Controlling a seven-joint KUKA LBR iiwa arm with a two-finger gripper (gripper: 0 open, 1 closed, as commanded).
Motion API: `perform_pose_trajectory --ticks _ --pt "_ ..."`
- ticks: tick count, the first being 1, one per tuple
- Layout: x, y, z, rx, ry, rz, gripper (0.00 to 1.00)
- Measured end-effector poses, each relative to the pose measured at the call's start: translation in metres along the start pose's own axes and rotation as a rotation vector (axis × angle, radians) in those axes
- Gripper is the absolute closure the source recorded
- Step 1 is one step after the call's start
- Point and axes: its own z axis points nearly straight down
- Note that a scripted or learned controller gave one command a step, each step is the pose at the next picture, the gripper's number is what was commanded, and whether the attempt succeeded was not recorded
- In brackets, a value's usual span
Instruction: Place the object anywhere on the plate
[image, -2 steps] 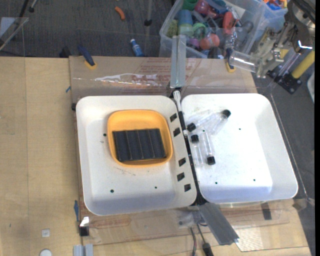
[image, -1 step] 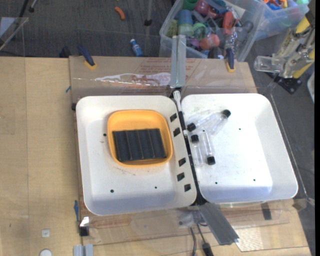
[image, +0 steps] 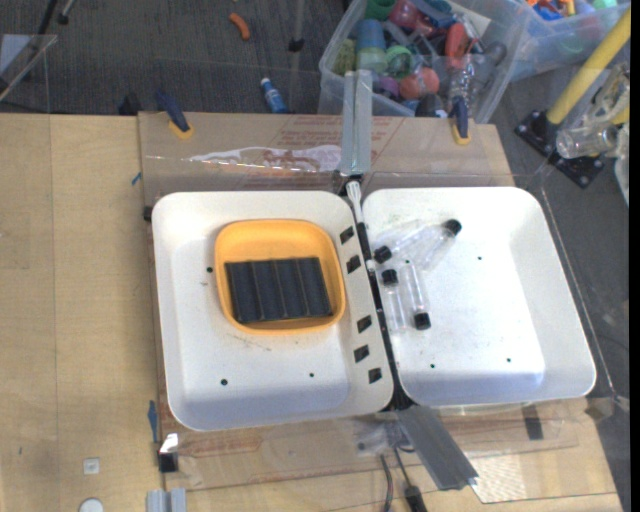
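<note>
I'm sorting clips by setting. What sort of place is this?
Probably a robotics lab or workshop: two white bins sit clamped to a wooden bench, and a clear tub of mixed toys stands behind them on the floor.

bench (image: 70, 300): we see pale wood | on it: we count two white bins touching, left bin (image: 190, 380), right bin (image: 520, 330) | cardboard sheet (image: 250, 140) behind them
</note>
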Motion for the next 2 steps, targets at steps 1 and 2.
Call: perform_pose_trajectory --ticks 1,2 --pt "0.0035 -0.0102 0.0002 -0.001 0.0 -0.226 1.0" --pt "0.0038 -0.0104 0.0003 -0.002 -0.001 -0.563 1.0"
